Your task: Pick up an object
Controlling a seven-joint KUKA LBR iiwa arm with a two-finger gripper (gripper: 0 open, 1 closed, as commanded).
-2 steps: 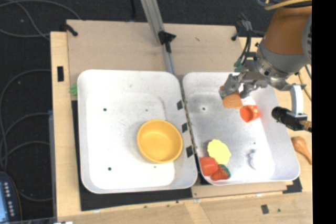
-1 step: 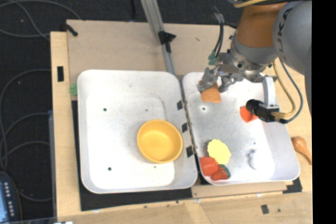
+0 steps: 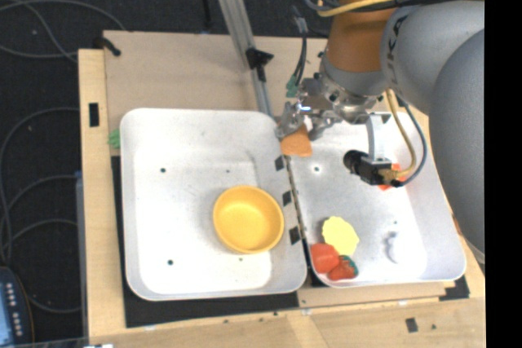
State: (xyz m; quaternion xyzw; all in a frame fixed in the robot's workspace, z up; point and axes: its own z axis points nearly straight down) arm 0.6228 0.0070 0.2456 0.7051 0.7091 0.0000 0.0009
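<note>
My gripper (image 3: 298,129) hangs over the ridge between the two bins, near their far end. A small orange rounded object (image 3: 297,145) sits between its fingertips and pokes out below them, so the gripper is shut on it. In the left bin (image 3: 163,143) a yellow bowl (image 3: 247,218) stands upright near the front right. The right bin (image 3: 424,232) holds a flat yellow piece (image 3: 341,234) and a red item with a green tip (image 3: 333,262) in its front left corner.
A small grey-white item (image 3: 391,245) lies at the front right of the right bin. A slanted aluminium post (image 3: 236,20) rises behind the bins. The arm's grey body and its cables with a black plug (image 3: 367,165) hang over the right bin's far half.
</note>
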